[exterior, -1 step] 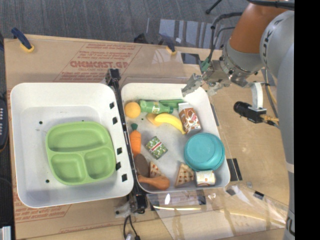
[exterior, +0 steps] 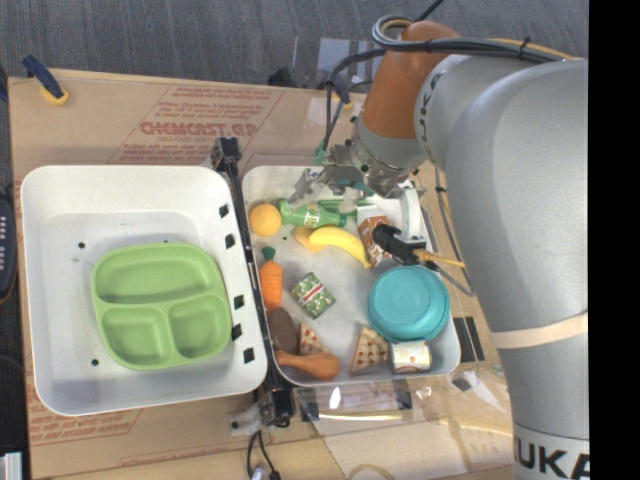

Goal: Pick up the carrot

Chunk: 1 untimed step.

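The carrot (exterior: 271,280) is orange with a small green top and lies along the left wall of the right bin (exterior: 443,340), pointing toward the near side. My gripper (exterior: 333,182) hangs over the far end of that bin, above a green bottle-shaped toy (exterior: 314,212). It is well beyond the carrot and to its right. The grey arm with its orange band (exterior: 400,78) comes in from the right and covers the bin's far right corner.
Around the carrot lie a yellow lemon (exterior: 264,218), a banana (exterior: 336,240), a small green and red box (exterior: 313,294), a brown drumstick (exterior: 306,364) and a teal bowl (exterior: 408,303). The left bin (exterior: 60,368) holds a green divided plate (exterior: 160,305).
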Motion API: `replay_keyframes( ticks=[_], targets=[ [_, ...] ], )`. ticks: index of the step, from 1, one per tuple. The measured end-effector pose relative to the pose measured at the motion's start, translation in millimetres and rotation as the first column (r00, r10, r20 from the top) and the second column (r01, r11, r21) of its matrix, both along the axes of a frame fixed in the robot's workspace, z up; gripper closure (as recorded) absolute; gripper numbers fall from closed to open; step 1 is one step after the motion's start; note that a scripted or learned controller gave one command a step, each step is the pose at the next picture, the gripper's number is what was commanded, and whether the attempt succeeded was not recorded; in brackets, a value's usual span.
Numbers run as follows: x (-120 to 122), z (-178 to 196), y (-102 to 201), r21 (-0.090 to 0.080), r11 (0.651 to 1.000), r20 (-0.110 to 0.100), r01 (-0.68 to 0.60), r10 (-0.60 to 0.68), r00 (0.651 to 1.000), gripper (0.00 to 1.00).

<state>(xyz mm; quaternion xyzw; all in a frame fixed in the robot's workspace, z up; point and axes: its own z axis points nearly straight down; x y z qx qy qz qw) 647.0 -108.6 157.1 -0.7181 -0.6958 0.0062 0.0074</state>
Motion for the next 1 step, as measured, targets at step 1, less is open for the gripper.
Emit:
replay_keyframes(
  ticks=[1],
  targets=[
    [-20.4, -66.7, 18.4, 0.000, 0.988, 0.008, -0.154, 0.154, 0.988, 0.00]
  ],
)
